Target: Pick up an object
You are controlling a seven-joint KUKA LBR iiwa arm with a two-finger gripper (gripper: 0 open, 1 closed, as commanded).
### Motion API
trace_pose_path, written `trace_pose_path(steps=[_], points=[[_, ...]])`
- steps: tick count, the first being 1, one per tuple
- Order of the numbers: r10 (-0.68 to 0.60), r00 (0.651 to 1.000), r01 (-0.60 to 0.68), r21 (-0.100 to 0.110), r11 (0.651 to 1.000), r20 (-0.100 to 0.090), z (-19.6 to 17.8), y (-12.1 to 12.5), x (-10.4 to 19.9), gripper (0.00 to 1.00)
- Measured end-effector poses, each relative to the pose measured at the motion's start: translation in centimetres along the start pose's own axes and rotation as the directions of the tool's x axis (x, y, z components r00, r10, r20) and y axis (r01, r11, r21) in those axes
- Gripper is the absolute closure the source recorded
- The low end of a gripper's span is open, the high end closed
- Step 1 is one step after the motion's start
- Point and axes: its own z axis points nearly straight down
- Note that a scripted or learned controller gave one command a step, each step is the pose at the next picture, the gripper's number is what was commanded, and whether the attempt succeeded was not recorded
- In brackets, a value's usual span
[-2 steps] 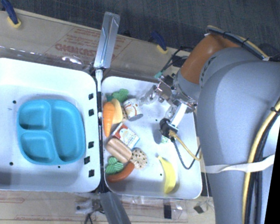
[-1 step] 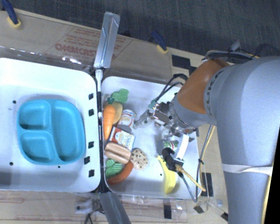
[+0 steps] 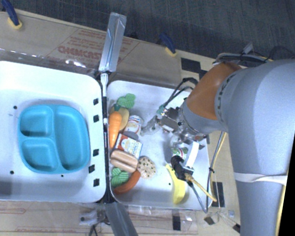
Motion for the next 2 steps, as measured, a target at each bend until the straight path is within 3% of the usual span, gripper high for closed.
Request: trace_pose_path(steps=[2], points=[[-0.100, 0.995, 0.100, -0.005, 0.995, 0.000, -0.1, -10.1, -4.9, 0.00]])
